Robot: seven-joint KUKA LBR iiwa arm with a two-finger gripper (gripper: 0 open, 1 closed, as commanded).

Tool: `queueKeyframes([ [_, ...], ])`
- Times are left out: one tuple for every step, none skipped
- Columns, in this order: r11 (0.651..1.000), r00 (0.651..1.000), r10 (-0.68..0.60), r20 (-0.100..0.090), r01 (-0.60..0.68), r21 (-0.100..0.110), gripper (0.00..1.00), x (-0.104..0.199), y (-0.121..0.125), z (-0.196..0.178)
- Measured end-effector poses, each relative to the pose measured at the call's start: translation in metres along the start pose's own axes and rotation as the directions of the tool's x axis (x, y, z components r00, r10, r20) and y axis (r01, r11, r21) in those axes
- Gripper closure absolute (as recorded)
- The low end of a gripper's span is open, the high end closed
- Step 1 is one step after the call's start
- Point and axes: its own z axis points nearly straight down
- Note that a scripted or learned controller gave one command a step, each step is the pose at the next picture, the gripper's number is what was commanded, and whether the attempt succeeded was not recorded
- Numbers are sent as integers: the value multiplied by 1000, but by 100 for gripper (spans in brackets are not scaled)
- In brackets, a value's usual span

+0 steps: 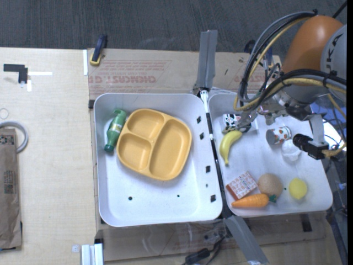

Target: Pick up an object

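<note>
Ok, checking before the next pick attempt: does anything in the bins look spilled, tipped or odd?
Nothing spilled. The green bottle lies on its side, wedged between the yellow divided plate and the left bin's wall. The banana rests near the right bin's left edge.

One fixed camera above the bench (44,148), slanted downward, both white bins (110,203) in frame

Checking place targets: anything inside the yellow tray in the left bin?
All three compartments of the tray look bare. A green bottle lies beside its left rim, not inside. Whatever is beneath the tray is covered.
</note>
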Motion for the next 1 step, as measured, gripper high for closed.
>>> queueKeyframes([
  [1000,1000,2,1,-2,0,100,-2,0,-8],
])
